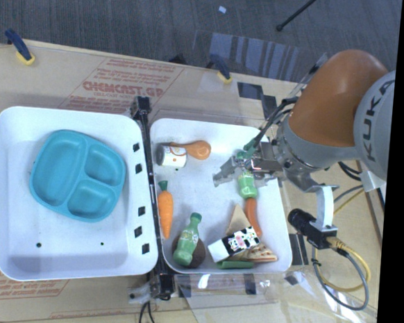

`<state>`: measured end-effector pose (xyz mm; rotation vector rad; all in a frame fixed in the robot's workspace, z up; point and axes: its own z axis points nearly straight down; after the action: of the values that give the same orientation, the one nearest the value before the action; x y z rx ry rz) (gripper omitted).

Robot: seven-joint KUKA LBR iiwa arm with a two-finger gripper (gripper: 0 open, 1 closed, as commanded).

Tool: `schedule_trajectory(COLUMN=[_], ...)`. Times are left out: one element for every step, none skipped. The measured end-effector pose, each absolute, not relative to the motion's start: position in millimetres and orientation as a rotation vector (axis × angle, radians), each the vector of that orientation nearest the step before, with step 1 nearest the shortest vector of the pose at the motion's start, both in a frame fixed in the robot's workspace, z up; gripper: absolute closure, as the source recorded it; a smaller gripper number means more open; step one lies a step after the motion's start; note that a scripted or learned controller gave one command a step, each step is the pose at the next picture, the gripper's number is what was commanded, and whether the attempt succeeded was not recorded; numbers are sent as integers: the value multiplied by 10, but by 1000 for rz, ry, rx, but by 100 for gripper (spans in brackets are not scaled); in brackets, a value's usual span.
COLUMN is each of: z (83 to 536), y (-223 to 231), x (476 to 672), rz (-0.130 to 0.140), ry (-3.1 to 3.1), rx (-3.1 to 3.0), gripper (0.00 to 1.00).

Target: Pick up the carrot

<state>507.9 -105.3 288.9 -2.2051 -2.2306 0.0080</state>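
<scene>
Two carrots lie in the right bin (273, 138). One carrot (164, 210), orange with a small green top, lies lengthwise along the bin's left wall. The other carrot (253, 216) lies near the right wall, with its green top (247, 186) pointing to the back. My gripper (245, 170) hangs over the right side of this bin, right at that green top, and far to the right of the left carrot. The wrist covers the spot where gripper and green top meet, so contact is unclear.
The right bin also holds a white cup with an orange piece (182, 153) at the back, a green bottle (188, 237), a cow-patterned box (237, 242) and a wedge-shaped slice (241, 217) at the front. The left bin (7, 198) bears a blue divided plate (78, 174).
</scene>
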Motion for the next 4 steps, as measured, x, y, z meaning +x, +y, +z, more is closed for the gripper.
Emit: schedule_trajectory(z=[2068,1067,917,893], y=[-392,-942,-950,-980], x=[5155,5455,5479,6193], rz=[18,0,7,26], ry=[-2195,-2226,-1736,-1639], rx=[-2233,-2236,-2616,-2665], gripper=[0,0,0,0])
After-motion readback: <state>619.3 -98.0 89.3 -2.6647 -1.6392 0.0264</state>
